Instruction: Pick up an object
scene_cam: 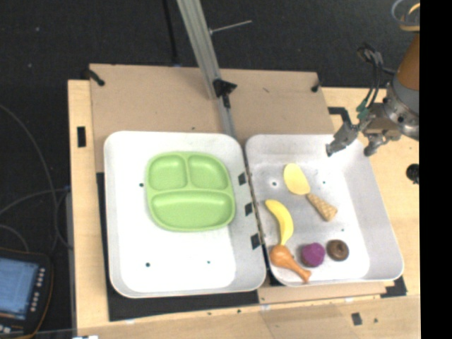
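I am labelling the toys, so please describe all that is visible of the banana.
The banana is a small yellow toy, smooth like plastic, curved, lying flat in the right bin near its left wall. It runs from upper left to lower right. Its lower end seems to meet the orange drumstick-shaped toy. Nothing grips it.

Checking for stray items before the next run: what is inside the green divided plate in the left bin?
The green divided plate shows three bare compartments with nothing lying in them. It rests flat in the left bin, so whatever lies beneath it is covered.
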You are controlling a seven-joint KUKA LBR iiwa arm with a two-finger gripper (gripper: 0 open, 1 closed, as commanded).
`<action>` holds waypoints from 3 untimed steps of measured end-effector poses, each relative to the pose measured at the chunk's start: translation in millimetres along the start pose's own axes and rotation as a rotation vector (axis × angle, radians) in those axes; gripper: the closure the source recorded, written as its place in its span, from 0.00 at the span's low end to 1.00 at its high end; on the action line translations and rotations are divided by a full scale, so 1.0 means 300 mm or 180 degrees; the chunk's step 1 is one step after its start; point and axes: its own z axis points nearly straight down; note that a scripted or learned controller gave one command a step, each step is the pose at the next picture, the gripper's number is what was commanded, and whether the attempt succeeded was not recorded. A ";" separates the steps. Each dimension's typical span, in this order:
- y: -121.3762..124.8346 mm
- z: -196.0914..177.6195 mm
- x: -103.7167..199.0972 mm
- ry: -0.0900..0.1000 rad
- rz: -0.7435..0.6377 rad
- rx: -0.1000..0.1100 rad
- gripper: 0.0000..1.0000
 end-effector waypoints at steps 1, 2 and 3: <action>0.000 0.000 0.000 -0.0001 -0.0001 0.0001 0.00; -0.017 0.199 -0.026 0.0001 0.0011 0.0021 0.00; -0.013 0.344 -0.048 -0.0001 0.0010 0.0012 0.00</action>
